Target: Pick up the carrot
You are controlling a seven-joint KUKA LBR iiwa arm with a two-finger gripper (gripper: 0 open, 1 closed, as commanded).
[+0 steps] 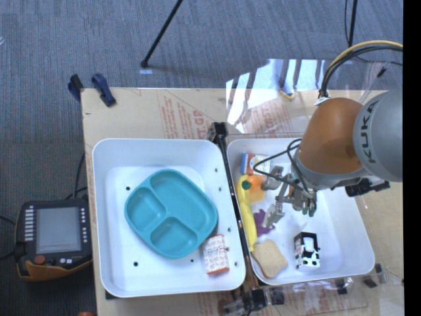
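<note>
The carrot (254, 189), orange with a green top, lies at the left side of the right bin (348, 242), close to the divider. My gripper (291, 208) hangs over the bin's middle, just right of the carrot and a little nearer the front. Its fingers (275, 209) stand apart, with only white bin floor between them. The orange band and grey wrist above hide part of the bin's back.
A yellow banana (247, 224) and a purple item (264, 220) lie just in front of the carrot. A bread slice (270, 259) and a black-and-white carton (306, 251) sit near the front. The left bin (108, 176) holds a teal divided plate (171, 212) and a small box (216, 254).
</note>
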